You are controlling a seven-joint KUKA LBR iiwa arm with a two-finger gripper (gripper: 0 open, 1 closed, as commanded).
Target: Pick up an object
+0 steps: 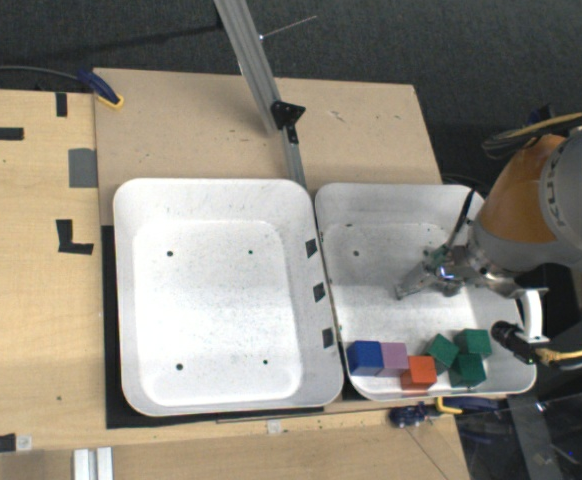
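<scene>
gripper: grey two-finger gripper [418, 284] low over right white bin [391, 208], fingers spread, grasping nothing.
targets: blue cube [366, 357], lilac cube [394, 356], orange cube [421, 370], green blocks [461, 356] clustered at near wall.
my approach: I'd take blue, outermost.
obstacles: bin wall, packed neighbours, slanted metal pole [251, 48].

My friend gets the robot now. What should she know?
End effector: low over the middle of the right bin, nothing seen in it.
Blocks: blue block, purple block, orange block and three green blocks, all bunched at the right bin's near edge.
Done: nothing picked up yet.
Left: grab one block, probably by moving toward that near edge.
</scene>
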